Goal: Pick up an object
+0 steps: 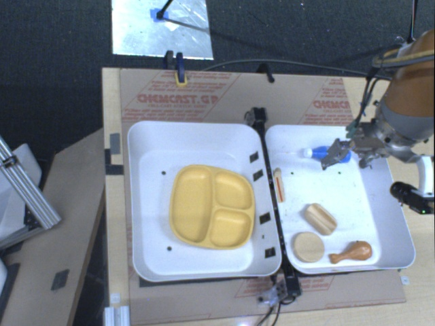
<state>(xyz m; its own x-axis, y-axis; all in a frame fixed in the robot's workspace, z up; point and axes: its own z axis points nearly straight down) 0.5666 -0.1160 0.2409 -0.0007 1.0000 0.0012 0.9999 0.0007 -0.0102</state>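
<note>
Claw (338, 156) above blue-white tube (319, 153), long axis left-right.

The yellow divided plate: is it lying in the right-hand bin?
No. The yellow divided plate lies in the left bin; the right bin holds the small food items.

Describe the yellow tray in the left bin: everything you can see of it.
The yellow tray is a pale yellow, rounded-square plate, plastic by its look, split by raised ridges into three compartments: a tall one along its left side and two smaller ones stacked on its right. All three hold nothing. It lies flat and right side up, slightly rotated, on the floor of the left bin, near the middle and closer to the front wall. Nothing else touches it; the gripper is over the right bin.
</note>
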